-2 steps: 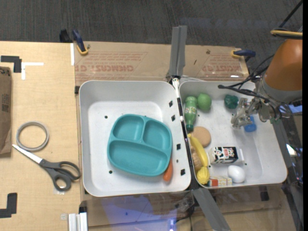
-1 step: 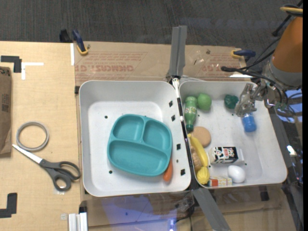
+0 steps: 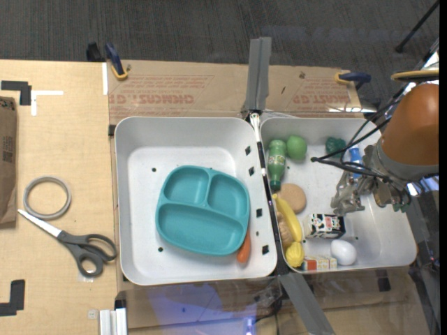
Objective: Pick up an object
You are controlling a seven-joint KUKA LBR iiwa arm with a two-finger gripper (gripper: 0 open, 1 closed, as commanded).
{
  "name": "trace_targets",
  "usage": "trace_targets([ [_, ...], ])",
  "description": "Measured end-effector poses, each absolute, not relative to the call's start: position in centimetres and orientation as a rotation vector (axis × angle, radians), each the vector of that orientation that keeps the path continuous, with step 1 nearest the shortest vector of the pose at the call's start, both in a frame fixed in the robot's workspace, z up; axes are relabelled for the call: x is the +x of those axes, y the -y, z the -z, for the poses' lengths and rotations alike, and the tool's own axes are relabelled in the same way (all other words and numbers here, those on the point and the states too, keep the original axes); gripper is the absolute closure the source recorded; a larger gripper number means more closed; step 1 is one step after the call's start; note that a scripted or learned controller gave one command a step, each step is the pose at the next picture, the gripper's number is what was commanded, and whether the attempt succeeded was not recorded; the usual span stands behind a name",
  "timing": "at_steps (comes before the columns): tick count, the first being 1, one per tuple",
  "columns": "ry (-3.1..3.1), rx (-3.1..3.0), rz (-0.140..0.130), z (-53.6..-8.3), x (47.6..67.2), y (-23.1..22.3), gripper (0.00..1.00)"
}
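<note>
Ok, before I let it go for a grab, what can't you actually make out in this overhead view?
- Gripper: small and tangled with cables, so its finger state can't be read.
- Dark green object: partly behind the cables; shape unclear.
- Carrot: mostly tucked under the teal plate; just one end shows.
- Small carton: print too small to read.
- Arm: cut off by the right edge.

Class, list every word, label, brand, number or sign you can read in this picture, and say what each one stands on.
"CHEMCAS, CF": my best reading of the red print, upside down, on the left cardboard sheet; uncertain.
Red print on the right cardboard sheet: too blurred to read.
Small black-and-white carton: markings too small to read.
Small box with red: unreadable.
</note>
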State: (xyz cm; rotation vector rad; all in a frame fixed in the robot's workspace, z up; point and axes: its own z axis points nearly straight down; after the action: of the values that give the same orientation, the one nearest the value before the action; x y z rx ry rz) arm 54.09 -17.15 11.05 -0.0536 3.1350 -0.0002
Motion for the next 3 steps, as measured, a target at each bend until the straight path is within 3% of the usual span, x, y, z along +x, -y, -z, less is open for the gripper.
trace_targets([
  [1, -3.122, -0.053, 0.006, -11.4, 54.4, 17.2, 0.0],
  [2, -3.136, 0.05, 0.0, -9.3, 59.1, 20.0, 0.0],
  [3, -3.142, 0.14, -0.001, -9.1, 62.3, 22.1, 0.0],
])
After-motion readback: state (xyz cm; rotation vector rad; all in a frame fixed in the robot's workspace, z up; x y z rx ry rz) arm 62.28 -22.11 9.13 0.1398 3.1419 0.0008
